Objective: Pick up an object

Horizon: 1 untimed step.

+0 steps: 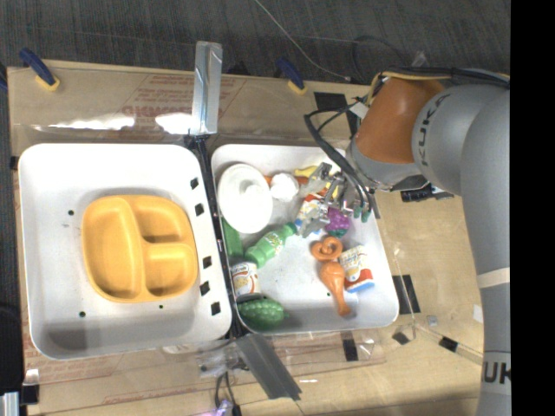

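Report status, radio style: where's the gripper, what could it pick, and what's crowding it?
Gripper low over right bin, upper right corner, finger state unclear. Purple toy just beneath. White bowl, orange pretzel crowd close by.
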Tool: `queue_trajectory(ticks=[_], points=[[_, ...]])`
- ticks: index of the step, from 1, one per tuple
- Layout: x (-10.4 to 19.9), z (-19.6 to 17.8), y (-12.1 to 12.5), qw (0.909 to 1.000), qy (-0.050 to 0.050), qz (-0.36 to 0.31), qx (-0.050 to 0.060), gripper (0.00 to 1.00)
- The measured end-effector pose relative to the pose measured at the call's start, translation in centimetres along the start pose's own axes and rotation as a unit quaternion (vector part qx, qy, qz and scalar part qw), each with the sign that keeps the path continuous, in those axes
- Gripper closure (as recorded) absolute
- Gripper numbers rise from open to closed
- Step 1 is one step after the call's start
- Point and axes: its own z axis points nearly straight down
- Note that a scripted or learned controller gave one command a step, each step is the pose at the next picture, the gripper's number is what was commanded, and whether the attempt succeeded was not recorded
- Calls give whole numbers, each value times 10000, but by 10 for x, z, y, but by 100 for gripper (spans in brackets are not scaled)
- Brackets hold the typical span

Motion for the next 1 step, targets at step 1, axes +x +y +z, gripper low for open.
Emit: queue_trajectory(ticks=[1], points=[[77, 2, -2, 10000, 19, -12, 0, 0]])
